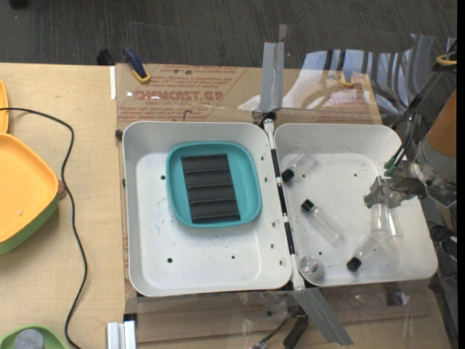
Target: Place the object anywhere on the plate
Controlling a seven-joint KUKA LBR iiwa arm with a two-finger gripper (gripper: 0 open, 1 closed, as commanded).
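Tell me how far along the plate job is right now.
Nothing is placed yet: the teal plate in the left bin carries only its dark ribbed insert. The pincer hovers over the right bin, above a clear vial. Grasp, carry and release remain.

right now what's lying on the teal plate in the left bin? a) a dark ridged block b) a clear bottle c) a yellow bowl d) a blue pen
a, a dark ridged block lies on the teal plate in the left bin.
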